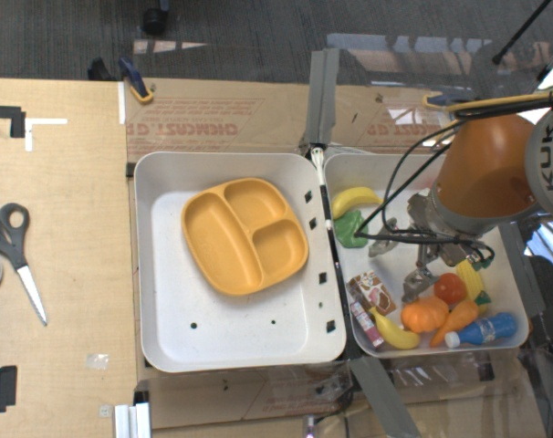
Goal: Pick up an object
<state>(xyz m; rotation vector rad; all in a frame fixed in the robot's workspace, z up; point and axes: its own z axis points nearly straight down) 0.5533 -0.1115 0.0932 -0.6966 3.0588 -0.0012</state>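
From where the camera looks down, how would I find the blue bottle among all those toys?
Start at the right-hand white bin, the one crowded with toy food under the grey and orange arm. Go to its near right corner: the blue plastic bottle lies there on its side, white cap pointing left, just beside the orange toy carrot. It is the one blue thing among red, orange and yellow neighbours.

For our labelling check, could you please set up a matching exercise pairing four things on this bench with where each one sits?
Things:
1. yellow divided plastic plate
2. grey-handled metal scissors
3. blue plastic bottle with white cap
4. green toy vegetable

Places:
A. right bin, front right corner
B. wooden bench, left of the bins
C. left bin
D. right bin, by its left wall near the back

Pairs: 1-C, 2-B, 3-A, 4-D
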